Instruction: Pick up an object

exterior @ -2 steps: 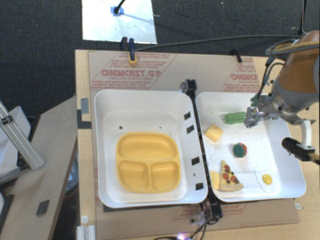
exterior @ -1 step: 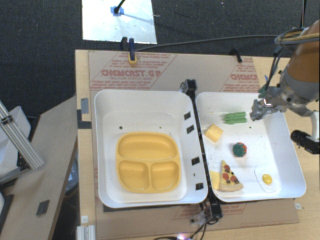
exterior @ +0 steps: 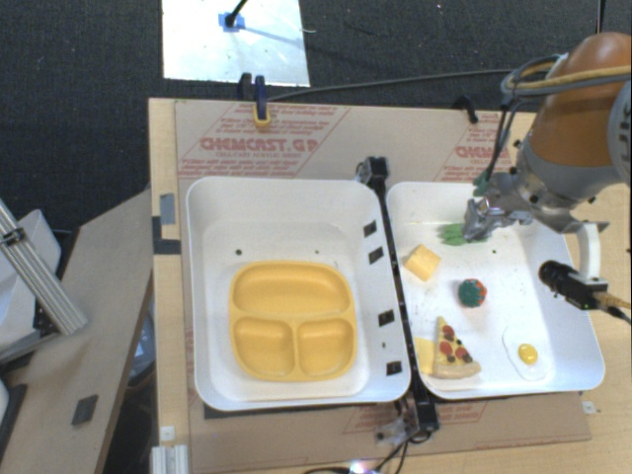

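Observation:
The right bin (exterior: 583, 363) holds a pale yellow cheese block (exterior: 423, 263), a green and red ball-like toy (exterior: 472, 292), a pizza slice (exterior: 451, 350), a fried egg (exterior: 526, 354) and a green leafy piece (exterior: 453, 233). My gripper (exterior: 478, 222) is low at the back of this bin, right beside the green leafy piece and touching or nearly touching it. The arm's grey body and orange band (exterior: 592, 62) reach in from the right.
A yellow divided tray (exterior: 292, 319) lies in the left bin (exterior: 212, 225). A black divider with clips (exterior: 387, 265) runs between the bins. A black cylinder (exterior: 568, 284) juts over the right bin's right side. Cables cross the board behind.

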